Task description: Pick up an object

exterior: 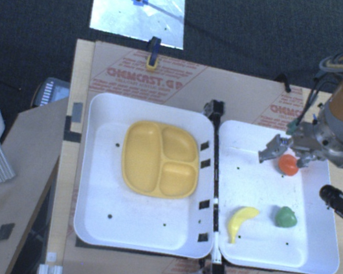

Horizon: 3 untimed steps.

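Note:
An orange-red round object (288, 165) lies in the upper part of the right bin (315, 259). My gripper (283, 158) hangs right over it, open, with one grey finger (270, 151) to its left and the other at its right. The object sits low between the fingertips; I see no grip on it. A yellow banana (241, 221) and a green pepper-like object (286, 217) lie in the same bin nearer the front, apart from the gripper.
The left bin (90, 163) holds a yellow divided plate (159, 159). A black-clipped ridge (212, 173) separates the two bins. A black part of the arm (339, 199) overhangs the right bin's right rim.

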### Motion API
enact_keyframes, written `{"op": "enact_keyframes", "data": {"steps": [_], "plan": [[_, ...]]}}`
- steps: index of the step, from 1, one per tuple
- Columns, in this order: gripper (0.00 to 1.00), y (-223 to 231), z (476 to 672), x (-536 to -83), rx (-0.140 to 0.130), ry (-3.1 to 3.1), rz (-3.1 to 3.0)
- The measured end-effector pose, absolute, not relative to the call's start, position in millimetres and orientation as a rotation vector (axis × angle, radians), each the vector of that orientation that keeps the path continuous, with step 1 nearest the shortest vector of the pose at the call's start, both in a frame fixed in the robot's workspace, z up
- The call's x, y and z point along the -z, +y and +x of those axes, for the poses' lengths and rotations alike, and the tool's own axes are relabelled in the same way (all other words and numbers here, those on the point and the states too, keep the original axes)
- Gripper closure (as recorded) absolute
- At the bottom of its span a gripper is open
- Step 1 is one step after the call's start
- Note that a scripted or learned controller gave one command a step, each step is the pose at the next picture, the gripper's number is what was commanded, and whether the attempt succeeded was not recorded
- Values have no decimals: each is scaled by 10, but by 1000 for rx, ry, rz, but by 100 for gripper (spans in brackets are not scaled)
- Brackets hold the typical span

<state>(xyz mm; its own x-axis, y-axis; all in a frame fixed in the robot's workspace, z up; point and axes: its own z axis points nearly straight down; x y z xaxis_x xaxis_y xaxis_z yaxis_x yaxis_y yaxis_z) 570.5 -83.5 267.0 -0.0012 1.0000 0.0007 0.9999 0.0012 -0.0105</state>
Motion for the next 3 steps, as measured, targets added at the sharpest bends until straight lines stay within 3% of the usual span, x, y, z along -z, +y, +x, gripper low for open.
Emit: {"op": "enact_keyframes", "data": {"steps": [1, 3], "plan": [[0, -833, 5725, -2733, 2, -2226, -2219], [0, -933, 5764, -1846, -2, -2221, -2220]]}}
